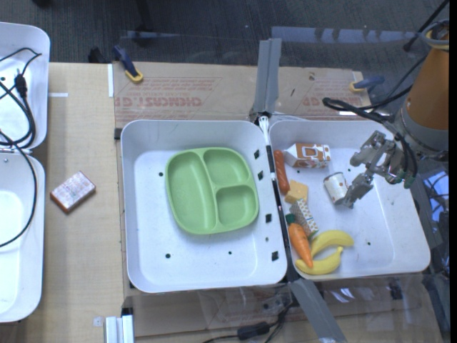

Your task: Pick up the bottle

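The bottle (334, 186) is a small white and grey cylinder lying on its side in the middle of the right bin (389, 252). My gripper (358, 173) hangs just to the right of it, coming in from the right edge under the orange band of the arm. Its two grey fingers are spread apart, one (367, 151) up and to the right of the bottle, the other (353, 193) close beside the bottle's right end. Nothing sits between the fingers, so the gripper is open.
In the right bin there is also a small carton (308, 156), a sausage (280, 171), a cheese piece (296, 191), a carrot (300, 240) and a banana (325, 251). The left bin (143, 213) holds a green divided plate (212, 189).
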Controlling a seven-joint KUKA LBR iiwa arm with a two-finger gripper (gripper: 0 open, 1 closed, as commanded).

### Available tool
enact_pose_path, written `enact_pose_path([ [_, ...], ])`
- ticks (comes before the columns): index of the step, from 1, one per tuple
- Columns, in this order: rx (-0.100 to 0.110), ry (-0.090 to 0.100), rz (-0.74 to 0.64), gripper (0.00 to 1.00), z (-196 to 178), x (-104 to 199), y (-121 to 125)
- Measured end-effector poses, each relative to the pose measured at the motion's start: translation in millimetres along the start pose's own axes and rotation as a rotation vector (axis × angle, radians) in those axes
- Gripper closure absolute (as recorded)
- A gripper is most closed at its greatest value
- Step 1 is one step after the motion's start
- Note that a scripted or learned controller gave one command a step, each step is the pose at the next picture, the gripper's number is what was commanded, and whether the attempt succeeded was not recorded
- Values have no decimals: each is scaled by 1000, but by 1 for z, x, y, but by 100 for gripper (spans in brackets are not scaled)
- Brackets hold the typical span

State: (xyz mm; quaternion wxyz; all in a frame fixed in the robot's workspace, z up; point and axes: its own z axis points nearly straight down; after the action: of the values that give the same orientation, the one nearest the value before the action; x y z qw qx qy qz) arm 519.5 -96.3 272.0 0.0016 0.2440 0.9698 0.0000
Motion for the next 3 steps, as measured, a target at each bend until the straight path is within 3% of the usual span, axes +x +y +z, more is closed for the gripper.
enact_pose_path([
  [1, 2, 2, 557, 0, -30, 58, 22],
  [2, 2, 3, 476, 0, 181, 22, -28],
  [3, 2, 0, 625, 0, 138, -64, -74],
])
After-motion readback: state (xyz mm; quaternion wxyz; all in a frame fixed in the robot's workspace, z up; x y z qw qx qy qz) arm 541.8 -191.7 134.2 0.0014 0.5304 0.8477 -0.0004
